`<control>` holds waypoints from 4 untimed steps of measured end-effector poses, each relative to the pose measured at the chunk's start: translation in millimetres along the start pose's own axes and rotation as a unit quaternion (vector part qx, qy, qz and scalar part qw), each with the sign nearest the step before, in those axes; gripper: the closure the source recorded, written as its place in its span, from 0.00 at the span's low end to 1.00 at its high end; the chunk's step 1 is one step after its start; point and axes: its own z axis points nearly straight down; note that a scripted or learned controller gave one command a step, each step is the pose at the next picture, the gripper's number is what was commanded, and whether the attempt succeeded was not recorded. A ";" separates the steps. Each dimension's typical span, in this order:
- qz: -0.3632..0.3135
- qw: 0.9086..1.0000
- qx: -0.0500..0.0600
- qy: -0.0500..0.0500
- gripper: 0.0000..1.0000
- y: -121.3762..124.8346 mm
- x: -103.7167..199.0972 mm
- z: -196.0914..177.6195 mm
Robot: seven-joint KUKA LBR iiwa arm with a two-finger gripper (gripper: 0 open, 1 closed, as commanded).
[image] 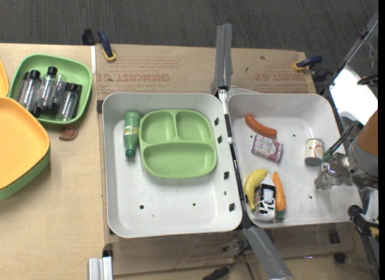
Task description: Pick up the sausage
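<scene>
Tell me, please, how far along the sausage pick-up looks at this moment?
Nothing looks done yet: the sausage lies loose near the back of the right bin, just behind the pink packet. In hand: the tool sits low at that bin's right side, beside the small can, well away from the sausage. Left: reaching across, gripping and lifting.
</scene>
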 end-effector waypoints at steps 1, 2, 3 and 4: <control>0.099 0.995 0.002 0.000 1.00 -20.1 61.5 1.2; 0.095 0.995 0.001 -0.001 1.00 -7.5 20.8 0.4; 0.179 0.984 0.001 -0.001 1.00 -3.9 8.9 0.6; 0.224 0.975 0.001 0.000 1.00 -1.2 2.2 0.0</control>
